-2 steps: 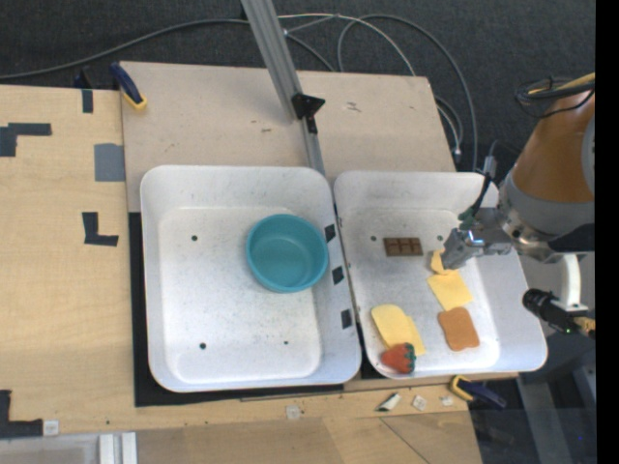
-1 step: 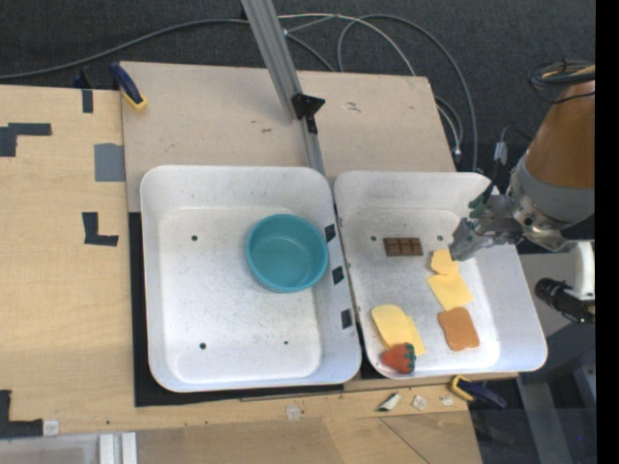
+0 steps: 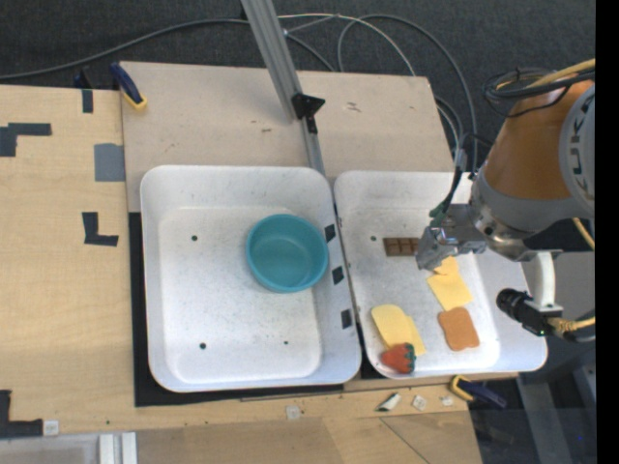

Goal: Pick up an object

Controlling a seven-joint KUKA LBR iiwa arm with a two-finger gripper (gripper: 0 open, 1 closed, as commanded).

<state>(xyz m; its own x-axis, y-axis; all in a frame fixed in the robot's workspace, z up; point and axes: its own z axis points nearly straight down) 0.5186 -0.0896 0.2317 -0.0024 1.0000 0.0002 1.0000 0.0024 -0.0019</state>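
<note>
My gripper (image 3: 432, 254) hangs over the right bin (image 3: 377, 201), near its middle, reaching in from the right. Just left of it lies a small brown block (image 3: 399, 247). A yellow flat piece (image 3: 450, 285) sits directly below the gripper, and an orange piece (image 3: 458, 330) lies below that. Nearer the front are a yellow block (image 3: 393, 323) and a red and green toy (image 3: 398, 359). A teal bowl (image 3: 286, 251) stands in the left bin (image 3: 193, 201). Nothing visible is held in the gripper.
A grey metal pole (image 3: 280, 56) slants down from the top to the seam between the bins. Cables (image 3: 406, 37) loop behind the right bin. A yellow and blue clamp (image 3: 129, 85) sits at the board's back left corner.
</note>
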